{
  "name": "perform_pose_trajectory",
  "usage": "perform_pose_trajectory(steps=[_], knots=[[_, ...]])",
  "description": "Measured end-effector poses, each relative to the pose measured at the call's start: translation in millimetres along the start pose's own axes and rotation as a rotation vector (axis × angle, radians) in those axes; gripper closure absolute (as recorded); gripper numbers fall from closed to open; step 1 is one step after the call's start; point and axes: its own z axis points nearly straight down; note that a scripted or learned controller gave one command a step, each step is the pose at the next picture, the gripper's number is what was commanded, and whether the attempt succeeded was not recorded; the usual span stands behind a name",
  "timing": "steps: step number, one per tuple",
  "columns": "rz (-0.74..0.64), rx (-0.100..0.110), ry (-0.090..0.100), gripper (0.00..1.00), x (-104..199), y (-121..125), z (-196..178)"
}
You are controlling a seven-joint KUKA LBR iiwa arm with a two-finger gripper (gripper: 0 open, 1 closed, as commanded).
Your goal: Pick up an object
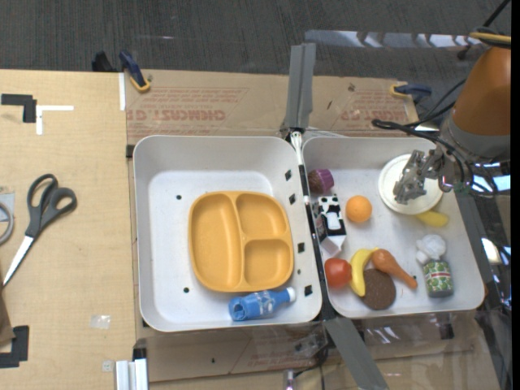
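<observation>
My gripper [410, 184] hangs low over a small white dish [390, 192] at the back of the right bin [471, 299], below the orange wrist band. Nothing is visibly held. Loose in the same bin lie an orange ball [358, 209], a purple item [322, 179], a black-and-white box [329, 215], a red tomato [338, 272], a banana [360, 260], a brown disc [379, 288], an orange carrot-like piece [396, 267], a green-labelled bottle [438, 276] and a yellow piece [433, 218].
The left bin [154, 218] holds a yellow divided tray [241, 240] and a blue bottle [260, 302] at its front wall. Scissors [41, 210] lie on the wooden bench to the far left. A grey divider bar [300, 88] runs between the bins.
</observation>
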Motion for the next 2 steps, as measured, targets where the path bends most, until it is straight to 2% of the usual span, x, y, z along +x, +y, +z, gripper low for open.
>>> perform_pose_trajectory(steps=[1, 2], knots=[[0.518, 0.0, -0.002, 1.0, -10.1, 67.1, 41.4], [0.519, 0.0, -0.002, 0.0, -10.1, 67.1, 41.4]])
